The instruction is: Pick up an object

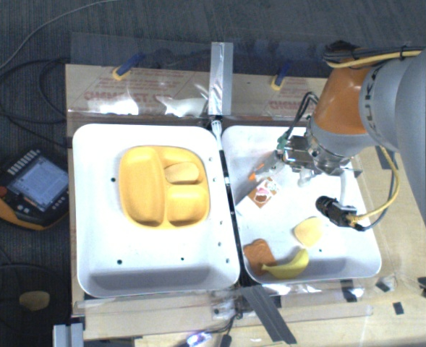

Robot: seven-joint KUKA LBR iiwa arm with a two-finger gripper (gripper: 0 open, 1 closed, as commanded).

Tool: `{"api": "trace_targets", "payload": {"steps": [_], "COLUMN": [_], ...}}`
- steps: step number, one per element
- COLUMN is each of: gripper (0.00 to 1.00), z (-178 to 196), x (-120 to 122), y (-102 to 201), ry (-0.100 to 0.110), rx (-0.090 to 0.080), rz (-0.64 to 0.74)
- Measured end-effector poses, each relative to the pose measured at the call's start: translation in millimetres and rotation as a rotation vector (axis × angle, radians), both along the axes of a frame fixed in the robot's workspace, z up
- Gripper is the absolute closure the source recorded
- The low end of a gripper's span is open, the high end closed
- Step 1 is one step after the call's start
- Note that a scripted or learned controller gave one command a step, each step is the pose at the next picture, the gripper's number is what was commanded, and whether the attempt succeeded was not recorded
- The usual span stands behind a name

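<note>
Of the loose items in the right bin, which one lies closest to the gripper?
The small orange-and-white packet, just left of and below the gripper. The pale yellow round piece, yellow banana and brown chunk lie farther toward the bin's front edge.

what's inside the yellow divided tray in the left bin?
The yellow tray sits in the left bin. One tan rounded piece, like a bread roll, lies in its upper right compartment. The other compartments look bare. Anything under the tray is covered.
</note>
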State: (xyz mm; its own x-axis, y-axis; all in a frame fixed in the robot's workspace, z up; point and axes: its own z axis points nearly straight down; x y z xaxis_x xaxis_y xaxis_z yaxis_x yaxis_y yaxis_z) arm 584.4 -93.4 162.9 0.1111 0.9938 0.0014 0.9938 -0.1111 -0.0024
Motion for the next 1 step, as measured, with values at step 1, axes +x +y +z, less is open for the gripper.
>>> {"api": "trace_targets", "payload": {"steps": [1], "gripper": [0.0], "z": [-37.3], "x": [-53.2], "y": [-38.3], "ry": [0.001], "rx": [-0.001], "rz": [0.016]}}
